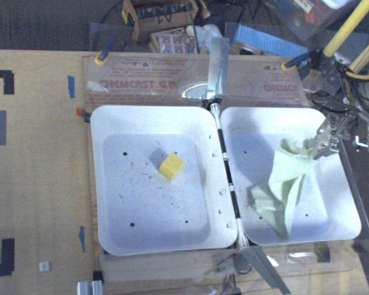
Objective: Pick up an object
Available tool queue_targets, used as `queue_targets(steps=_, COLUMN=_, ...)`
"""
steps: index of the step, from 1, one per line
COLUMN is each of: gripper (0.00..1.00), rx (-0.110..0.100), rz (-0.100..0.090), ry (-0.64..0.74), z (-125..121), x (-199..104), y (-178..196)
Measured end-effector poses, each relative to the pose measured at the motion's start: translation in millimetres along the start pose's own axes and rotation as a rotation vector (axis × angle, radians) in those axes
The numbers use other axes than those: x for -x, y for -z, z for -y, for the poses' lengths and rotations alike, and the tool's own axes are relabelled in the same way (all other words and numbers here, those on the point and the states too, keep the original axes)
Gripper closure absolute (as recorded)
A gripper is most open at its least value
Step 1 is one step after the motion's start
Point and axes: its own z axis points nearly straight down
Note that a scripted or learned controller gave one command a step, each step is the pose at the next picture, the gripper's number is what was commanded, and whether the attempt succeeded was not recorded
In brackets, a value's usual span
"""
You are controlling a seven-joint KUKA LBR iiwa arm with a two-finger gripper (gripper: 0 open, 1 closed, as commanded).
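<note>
From my remote station I look down at a slant on a pale wooden bench (37, 183) carrying two shallow white bins side by side. The left bin (111, 125) sits at the centre of the frame, and the right bin (258, 125) sits just beside it, their inner rims touching along a line of small clips.

In the left bin, a small yellow block (171, 166) lies on the floor a little above the bin's middle, turned at an angle. A few dark specks dot the floor around it.

In the right bin, a pale green cloth (284, 186) is stretched from the lower middle of the bin up toward its right rim. Its lower part lies bunched on the bin floor, and its upper end is lifted.

The gripper (317, 147) comes in from the right edge of the frame, low over the right side of the right bin. Its metal fingers are drawn nearly together with the top corner of the cloth pinched between them, so the cloth hangs from the gripper while the rest trails on the bin floor.

Behind the bins, a brown cardboard sheet (147, 82) with red lettering lies flat, with clutter beyond it along the top of the frame.
</note>
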Motion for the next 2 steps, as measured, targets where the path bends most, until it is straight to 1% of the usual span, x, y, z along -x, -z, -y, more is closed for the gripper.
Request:
queue_targets(steps=1, gripper=1.00, rx=0.000, rz=0.000, ry=-0.184, z=-55, x=14, y=-67)
queue_targets(steps=2, gripper=1.00, rx=0.001, rz=0.006, ry=0.462, z=-31, x=-11, y=13)
